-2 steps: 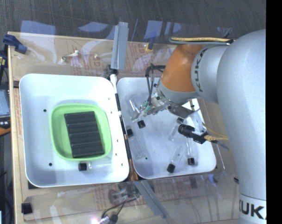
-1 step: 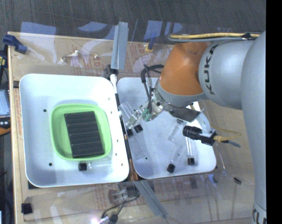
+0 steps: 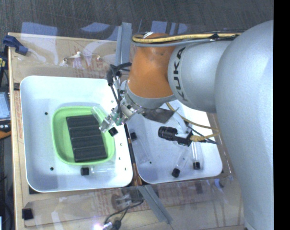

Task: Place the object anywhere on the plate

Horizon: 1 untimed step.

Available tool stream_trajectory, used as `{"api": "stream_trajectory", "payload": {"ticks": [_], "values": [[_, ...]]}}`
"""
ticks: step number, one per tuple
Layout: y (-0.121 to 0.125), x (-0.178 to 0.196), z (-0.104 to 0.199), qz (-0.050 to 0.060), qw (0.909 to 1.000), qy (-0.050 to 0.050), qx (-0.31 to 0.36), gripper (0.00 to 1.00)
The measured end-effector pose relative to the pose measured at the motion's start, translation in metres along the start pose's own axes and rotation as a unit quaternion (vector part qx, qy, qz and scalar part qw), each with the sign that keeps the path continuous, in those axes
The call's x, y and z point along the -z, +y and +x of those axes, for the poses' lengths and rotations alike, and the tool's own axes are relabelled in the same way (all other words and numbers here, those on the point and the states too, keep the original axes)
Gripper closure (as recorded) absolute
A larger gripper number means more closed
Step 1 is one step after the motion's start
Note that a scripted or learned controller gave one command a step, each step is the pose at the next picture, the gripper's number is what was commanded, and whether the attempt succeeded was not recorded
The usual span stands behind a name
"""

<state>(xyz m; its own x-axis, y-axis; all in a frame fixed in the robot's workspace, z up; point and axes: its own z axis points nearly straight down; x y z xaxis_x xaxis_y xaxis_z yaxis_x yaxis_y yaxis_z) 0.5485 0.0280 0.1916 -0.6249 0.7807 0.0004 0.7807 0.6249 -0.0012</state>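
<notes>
While the arm (image 3: pixel 152 75) leans in over the seam between the two bins, the hand (image 3: pixel 109 121) sits low at the edge of the green plate (image 3: pixel 59 128), on the side nearest the right bin (image 3: pixel 154 164). Honestly I can't tell from this angle how far open the hand is, or whether it's got hold of anything. It's all pale bits stacked on top of each other down there.

The black ribbed block (image 3: pixel 87 138) is lying flat on the plate, filling most of the middle, with its near corner just beside the hand. I can't say if they're touching. There's also a tiny dark bit (image 3: pixel 112 131) right under the hand at the plate's rim, too small for me to make out.

The plate itself is in the left bin (image 3: pixel 34 99), a bit toward the other bin. A small black cube (image 3: pixel 85 170) sits on the bin floor just off the plate's near rim. Over in the right bin there are clear tubes (image 3: pixel 196 159) with black caps, well apart from the hand. Both bins are on the desk (image 3: pixel 63 210).
</notes>
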Motion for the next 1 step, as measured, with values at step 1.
{"api": "stream_trajectory", "payload": {"ticks": [1], "values": [[-0.0003,0.0001,-0.0005,0.0,1.0,0.0,0.0,0.0]]}}
